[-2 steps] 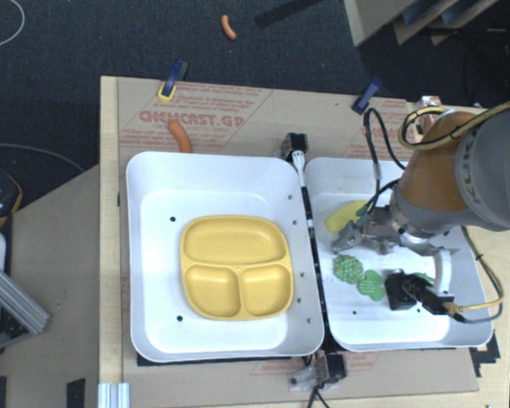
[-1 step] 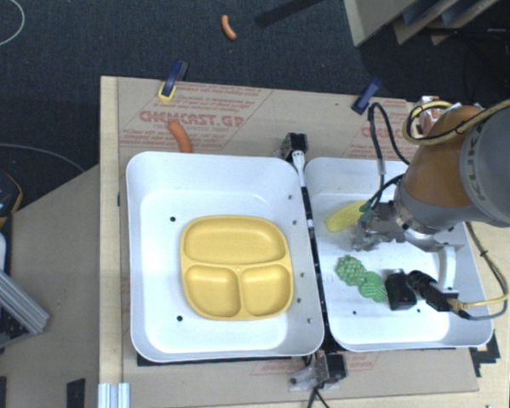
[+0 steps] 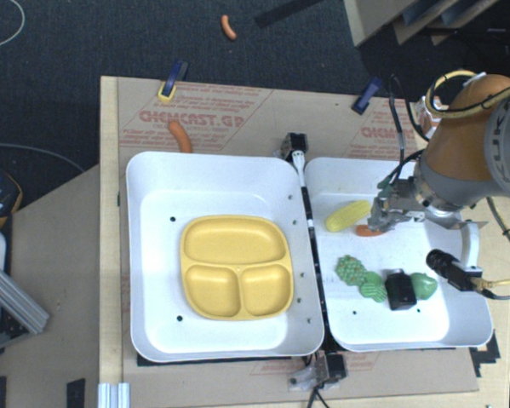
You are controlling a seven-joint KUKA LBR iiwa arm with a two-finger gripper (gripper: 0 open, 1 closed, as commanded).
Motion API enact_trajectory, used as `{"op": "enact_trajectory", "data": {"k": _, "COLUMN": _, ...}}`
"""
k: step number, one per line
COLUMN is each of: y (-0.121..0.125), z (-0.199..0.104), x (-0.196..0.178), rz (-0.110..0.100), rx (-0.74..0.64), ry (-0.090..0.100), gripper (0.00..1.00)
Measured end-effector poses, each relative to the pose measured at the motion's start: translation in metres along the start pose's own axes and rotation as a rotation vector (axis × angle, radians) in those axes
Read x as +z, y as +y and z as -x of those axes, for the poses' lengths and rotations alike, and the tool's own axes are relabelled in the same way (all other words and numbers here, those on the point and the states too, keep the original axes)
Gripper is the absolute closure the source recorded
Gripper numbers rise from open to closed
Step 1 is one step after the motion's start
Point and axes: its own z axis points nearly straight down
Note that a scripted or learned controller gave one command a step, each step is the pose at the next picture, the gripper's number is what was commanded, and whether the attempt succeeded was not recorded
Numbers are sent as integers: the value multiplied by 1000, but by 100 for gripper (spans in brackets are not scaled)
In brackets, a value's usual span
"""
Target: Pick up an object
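Observation:
In the right bin (image 3: 453, 330) my gripper (image 3: 378, 222) hangs low over the back half, just right of a yellow corn cob (image 3: 346, 216). A small orange-red piece (image 3: 369, 232) shows right under the fingertips. In front of it lie a green bumpy vegetable (image 3: 358, 277), a black block (image 3: 400, 291) and a green round piece (image 3: 424, 285). The arm's grey and orange wrist (image 3: 464, 150) covers the bin's back right part.
The left bin (image 3: 147, 236) holds a yellow three-compartment tray (image 3: 235, 266). An orange sausage-shaped toy (image 3: 181, 136) lies on the cardboard behind the left bin. Clamps sit along the back edge of the board. A black cable end sticks out at the right bin's right side.

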Motion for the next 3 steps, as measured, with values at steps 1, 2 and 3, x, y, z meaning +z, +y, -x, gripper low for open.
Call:
{"op": "enact_trajectory", "data": {"k": 1, "y": 1, "z": 4, "x": -44, "rz": 0, "rx": 0, "ry": 0, "gripper": 100}}
{"op": "enact_trajectory", "data": {"k": 2, "y": 2, "z": 4, "x": -76, "rz": -1, "rx": 0, "ry": 0, "gripper": 100}}
{"op": "enact_trajectory", "data": {"k": 3, "y": 15, "z": -49, "x": -85, "rz": -3, "rx": -6, "ry": 3, "gripper": 100}}
